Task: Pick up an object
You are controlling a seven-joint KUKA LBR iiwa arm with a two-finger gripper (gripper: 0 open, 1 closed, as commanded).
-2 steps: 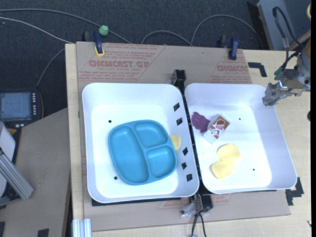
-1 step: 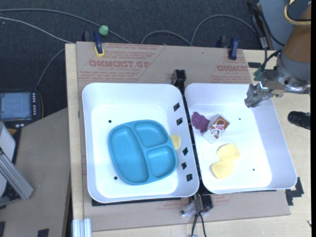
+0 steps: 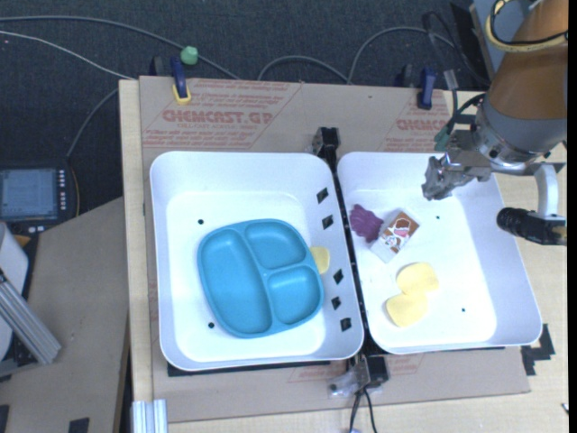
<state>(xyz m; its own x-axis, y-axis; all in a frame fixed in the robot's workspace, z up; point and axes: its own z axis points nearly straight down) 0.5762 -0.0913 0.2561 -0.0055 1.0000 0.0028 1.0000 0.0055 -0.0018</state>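
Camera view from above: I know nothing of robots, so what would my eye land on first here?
Most likely the bright blue divided plate lying in the left bin, with a small yellow piece at its right edge. Next comes the arm with its orange band, its gripper hanging over the top of the right bin. Below it lie a purple object, a small printed packet and two pale yellow pieces.
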